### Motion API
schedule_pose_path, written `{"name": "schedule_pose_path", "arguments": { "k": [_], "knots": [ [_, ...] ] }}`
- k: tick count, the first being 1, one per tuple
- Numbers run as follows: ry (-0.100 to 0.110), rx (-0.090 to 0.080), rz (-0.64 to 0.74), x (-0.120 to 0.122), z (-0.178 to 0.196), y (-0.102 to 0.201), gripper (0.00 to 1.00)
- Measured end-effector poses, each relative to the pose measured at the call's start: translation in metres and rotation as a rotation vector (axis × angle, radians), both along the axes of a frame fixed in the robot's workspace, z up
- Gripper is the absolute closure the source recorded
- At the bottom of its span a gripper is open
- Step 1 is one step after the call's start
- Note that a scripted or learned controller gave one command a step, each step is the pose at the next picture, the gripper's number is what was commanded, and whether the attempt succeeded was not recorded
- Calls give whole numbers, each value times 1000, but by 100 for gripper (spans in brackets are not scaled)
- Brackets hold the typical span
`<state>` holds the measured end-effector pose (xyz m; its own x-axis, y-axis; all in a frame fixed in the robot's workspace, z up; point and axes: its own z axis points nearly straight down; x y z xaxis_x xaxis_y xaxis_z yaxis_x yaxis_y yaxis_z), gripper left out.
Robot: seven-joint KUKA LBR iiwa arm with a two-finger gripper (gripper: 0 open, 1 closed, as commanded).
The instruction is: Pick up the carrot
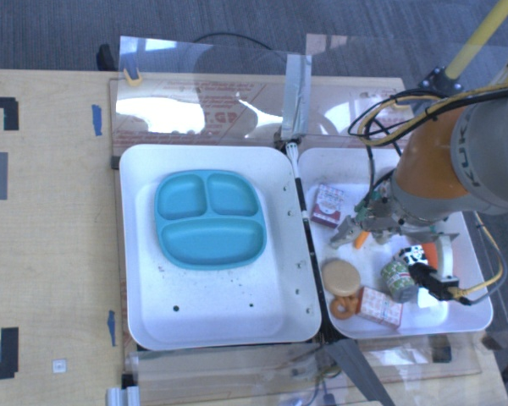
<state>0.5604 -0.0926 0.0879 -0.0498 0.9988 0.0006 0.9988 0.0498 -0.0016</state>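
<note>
Gripper [356,230]: low in the right bin, metal fingers pointing left-down; small + part hidden by the wrist, so can't tell if spread or closed. Nothing plainly between the tips.
Carrot [361,239]: short orange stub, smooth, tapered, lying tilted on the bin floor right at the fingertips, touching or just under them, can't tell which. Only a small bit shows.
Arm [457,159]: grey round casing w/ orange band above the wrist, comes in from the right; yellow + black cables loop over it.
Red packet [327,205]: flat rectangular pack, dark red w/ pale print, just left-above the gripper, near the bin divider.
Round lid item [341,275]: tan disc, matte, below the carrot; an orange-brown ring [343,305] pokes out under it.
Green ball [399,278]: mottled green/white, roundish, below-right of the gripper.
Pink box [380,306]: small carton, lying flat near the front wall.
Right bin [474,315]: shallow white plastic, rounded corners, crowded; little free floor around the carrot, open strip only toward the back wall.
Left bin [144,311]: same white plastic, a few dark specks on the floor.
Blue tray [210,218]: glossy teal, three compartments, rounded, centred in left bin w/ wide room all round.
Bench [42,252]: pale wood board, black corner marks, blue tape bits.
</note>
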Motion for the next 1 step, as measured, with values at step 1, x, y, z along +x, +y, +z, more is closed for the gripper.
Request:
{"name": "schedule_pose_path", "arguments": {
  "k": [1],
  "knots": [
    [-2, -3, -5, 1, 9, -3, 100]
  ]
}}
